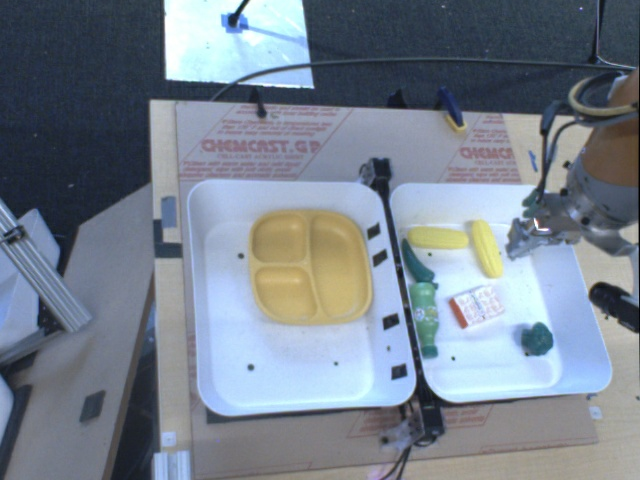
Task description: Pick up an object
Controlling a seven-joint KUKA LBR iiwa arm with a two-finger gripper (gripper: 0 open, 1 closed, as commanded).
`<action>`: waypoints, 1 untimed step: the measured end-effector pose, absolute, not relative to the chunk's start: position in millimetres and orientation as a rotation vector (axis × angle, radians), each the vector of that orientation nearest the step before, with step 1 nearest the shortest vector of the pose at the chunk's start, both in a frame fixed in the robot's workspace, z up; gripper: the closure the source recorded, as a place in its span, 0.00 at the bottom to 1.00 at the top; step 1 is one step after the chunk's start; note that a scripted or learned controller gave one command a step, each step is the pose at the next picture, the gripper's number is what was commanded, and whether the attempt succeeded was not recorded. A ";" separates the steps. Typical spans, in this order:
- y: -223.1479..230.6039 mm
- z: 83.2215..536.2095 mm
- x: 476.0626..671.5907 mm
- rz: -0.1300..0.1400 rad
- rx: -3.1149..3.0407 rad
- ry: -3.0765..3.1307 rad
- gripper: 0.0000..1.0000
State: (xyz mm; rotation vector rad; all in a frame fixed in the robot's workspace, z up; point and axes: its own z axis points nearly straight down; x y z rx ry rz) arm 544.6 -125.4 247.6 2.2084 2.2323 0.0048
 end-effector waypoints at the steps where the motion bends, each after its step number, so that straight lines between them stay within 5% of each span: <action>1: -78.1 251.8 548.7 0.004 2.209 2.233 1.00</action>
